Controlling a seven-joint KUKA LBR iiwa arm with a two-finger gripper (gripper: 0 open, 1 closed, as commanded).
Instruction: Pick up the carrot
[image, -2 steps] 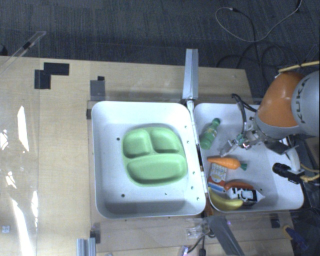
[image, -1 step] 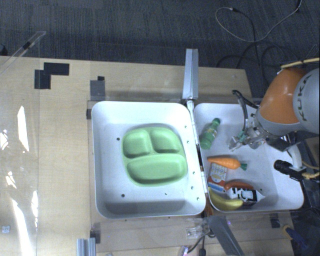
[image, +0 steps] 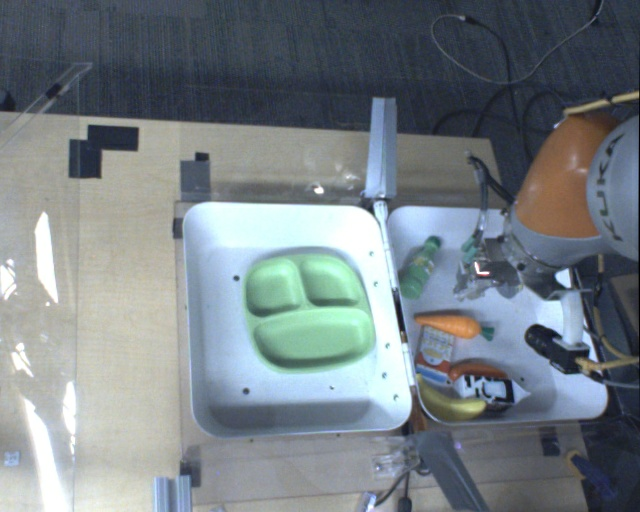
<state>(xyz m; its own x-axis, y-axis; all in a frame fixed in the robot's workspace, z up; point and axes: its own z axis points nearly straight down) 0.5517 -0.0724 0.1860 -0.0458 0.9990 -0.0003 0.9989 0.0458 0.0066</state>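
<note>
The orange carrot (image: 450, 325) with a green stub at its right end lies on its side in the middle of the right bin (image: 560, 400). My gripper (image: 486, 284) hangs just beyond and slightly right of the carrot, above the bin floor. It is open with nothing between its fingers. A small gap separates it from the carrot.
A green bottle (image: 420, 262) lies left of the gripper near the divider. In front of the carrot are a small printed carton (image: 436, 346), a dark packet (image: 482, 382) and a banana (image: 448, 403). The left bin (image: 205, 330) holds a green divided tray (image: 305, 310).
</note>
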